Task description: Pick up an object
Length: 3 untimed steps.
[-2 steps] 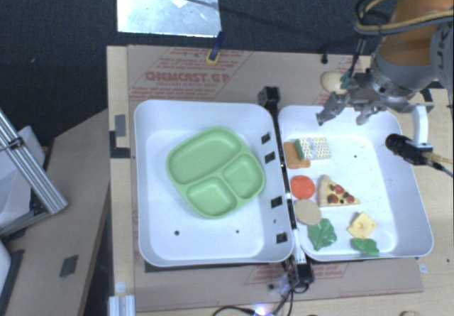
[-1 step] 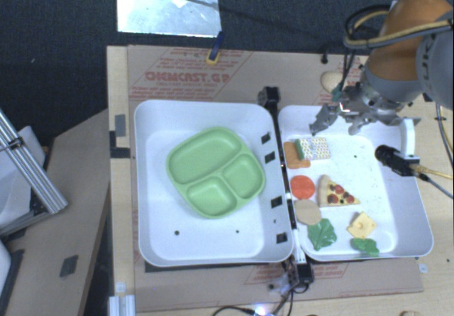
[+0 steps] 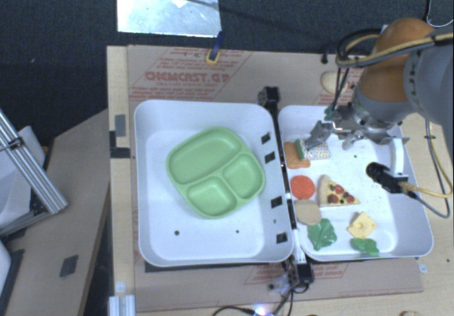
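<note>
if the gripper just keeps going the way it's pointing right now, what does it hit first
Most likely the sprinkled white bar in the right bin. The gripper slants down and left, its tip right at that piece, with the orange piece just beyond. One slanted view leaves its height uncertain.

Grey arm (image 3: 430, 84), orange band (image 3: 394, 59) above wrist, black and yellow cables, metal end effector (image 3: 316, 138).

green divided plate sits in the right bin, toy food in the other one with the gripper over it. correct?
Not quite. The camera view shows the green divided plate in the left bin. The toy food, such as the pizza slice, lies in the right bin, with the gripper over it.
</note>
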### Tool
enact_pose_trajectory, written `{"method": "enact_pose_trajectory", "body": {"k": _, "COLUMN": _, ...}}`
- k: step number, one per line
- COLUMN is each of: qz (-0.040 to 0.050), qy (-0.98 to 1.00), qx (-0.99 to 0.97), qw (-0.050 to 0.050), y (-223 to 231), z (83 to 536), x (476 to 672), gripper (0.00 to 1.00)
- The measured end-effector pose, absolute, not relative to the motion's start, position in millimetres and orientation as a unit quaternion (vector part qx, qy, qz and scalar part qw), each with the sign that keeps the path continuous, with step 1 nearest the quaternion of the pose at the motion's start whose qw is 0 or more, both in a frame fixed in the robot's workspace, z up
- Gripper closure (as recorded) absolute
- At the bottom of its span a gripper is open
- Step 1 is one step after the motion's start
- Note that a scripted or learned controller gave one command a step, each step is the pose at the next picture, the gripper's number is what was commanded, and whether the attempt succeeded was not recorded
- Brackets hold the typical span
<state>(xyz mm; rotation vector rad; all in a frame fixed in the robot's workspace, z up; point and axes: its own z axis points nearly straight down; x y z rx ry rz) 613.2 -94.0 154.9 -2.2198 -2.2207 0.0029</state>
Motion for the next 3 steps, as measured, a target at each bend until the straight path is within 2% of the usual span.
{"method": "enact_pose_trajectory", "body": {"k": 1, "qz": 0.0006, "qy": -0.707, "qx": -0.707, "qw": 0.001, "y": -96, "z": 93, "x": 613.4, "gripper": 0.0}}
{"method": "enact_pose_trajectory", "body": {"k": 2, "qz": -0.0004, "qy": -0.707, "qx": -0.707, "qw": -0.001, "y": -96, "z": 85, "x": 614.4, "gripper": 0.0}}
{"method": "enact_pose_trajectory", "body": {"k": 3, "qz": -0.0014, "qy": -0.707, "qx": -0.707, "qw": -0.002, "y": -96, "z": 96, "x": 615.4, "gripper": 1.0}}
